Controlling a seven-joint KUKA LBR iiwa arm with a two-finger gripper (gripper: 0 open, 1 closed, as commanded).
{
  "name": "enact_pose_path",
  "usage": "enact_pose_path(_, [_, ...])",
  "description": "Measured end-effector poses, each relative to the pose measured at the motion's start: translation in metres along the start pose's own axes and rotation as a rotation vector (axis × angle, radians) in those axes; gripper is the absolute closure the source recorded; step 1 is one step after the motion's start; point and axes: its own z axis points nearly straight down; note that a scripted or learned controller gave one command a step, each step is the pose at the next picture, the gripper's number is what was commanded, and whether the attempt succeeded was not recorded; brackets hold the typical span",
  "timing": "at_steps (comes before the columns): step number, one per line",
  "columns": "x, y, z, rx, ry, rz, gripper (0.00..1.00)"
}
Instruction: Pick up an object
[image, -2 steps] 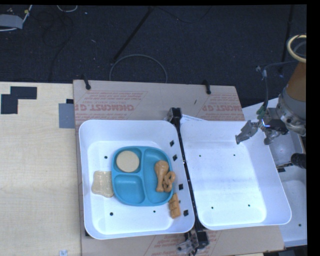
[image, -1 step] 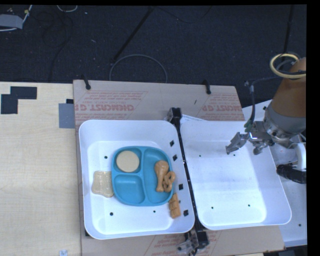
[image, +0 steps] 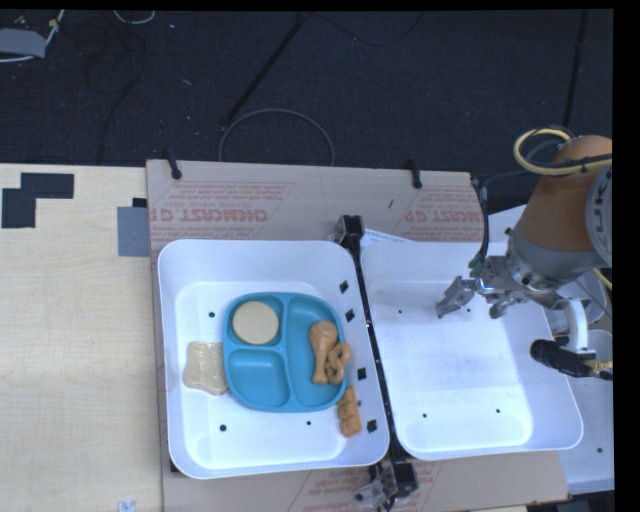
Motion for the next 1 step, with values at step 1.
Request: enact_pose_path(1, [-0.0078, -0.0011, 0.0480, 0.001, 0.000, 0.002, 0.00])
